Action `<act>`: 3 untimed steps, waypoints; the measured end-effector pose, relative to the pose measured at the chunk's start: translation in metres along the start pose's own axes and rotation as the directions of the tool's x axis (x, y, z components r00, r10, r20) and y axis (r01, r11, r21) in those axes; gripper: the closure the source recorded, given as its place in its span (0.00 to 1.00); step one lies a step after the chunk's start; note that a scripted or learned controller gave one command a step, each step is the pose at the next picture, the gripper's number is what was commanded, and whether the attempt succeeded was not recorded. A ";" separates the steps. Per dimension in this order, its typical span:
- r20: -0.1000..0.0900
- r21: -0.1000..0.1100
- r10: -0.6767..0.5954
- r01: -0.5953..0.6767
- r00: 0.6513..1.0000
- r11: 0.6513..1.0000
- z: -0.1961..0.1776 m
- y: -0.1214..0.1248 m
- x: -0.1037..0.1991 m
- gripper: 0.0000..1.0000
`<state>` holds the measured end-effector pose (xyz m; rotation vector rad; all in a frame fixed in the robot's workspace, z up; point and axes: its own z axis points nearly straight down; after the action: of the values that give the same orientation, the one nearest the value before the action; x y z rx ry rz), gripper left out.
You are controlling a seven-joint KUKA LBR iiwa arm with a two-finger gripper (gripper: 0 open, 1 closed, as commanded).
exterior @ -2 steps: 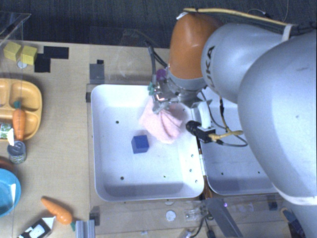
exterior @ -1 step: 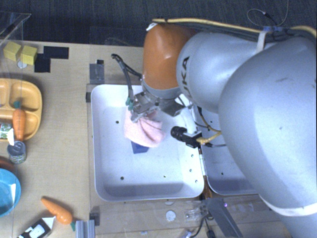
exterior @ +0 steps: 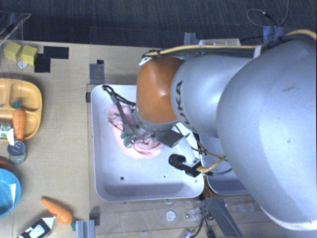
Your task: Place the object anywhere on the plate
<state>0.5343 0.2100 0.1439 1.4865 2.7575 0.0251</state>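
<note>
We see the tool (exterior: 130,139) low over the pink plate (exterior: 141,150) in the left white bin (exterior: 106,182); we cannot tell its state, nor make out the object.

1. I see dark carpet (exterior: 124,9) across the top, with a thin wire loop (exterior: 267,18) lying on it.
2. The wooden bench (exterior: 64,148) fills the lower part, pale tan under even light.
3. Black patches (exterior: 52,56) mark the bench top near its far left edge.
4. A clear plastic corner (exterior: 12,24) shows at upper left.
</note>
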 end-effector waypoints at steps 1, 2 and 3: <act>0.003 0.007 -0.118 0.118 0.993 0.993 -0.129 0.013 -0.053 1.00; 0.000 0.017 0.007 -0.007 1.000 1.000 -0.023 0.063 -0.040 1.00; -0.001 0.013 -0.197 0.197 0.980 0.980 -0.036 0.014 -0.094 1.00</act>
<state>0.5970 0.1389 0.1803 1.2074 2.8952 0.0060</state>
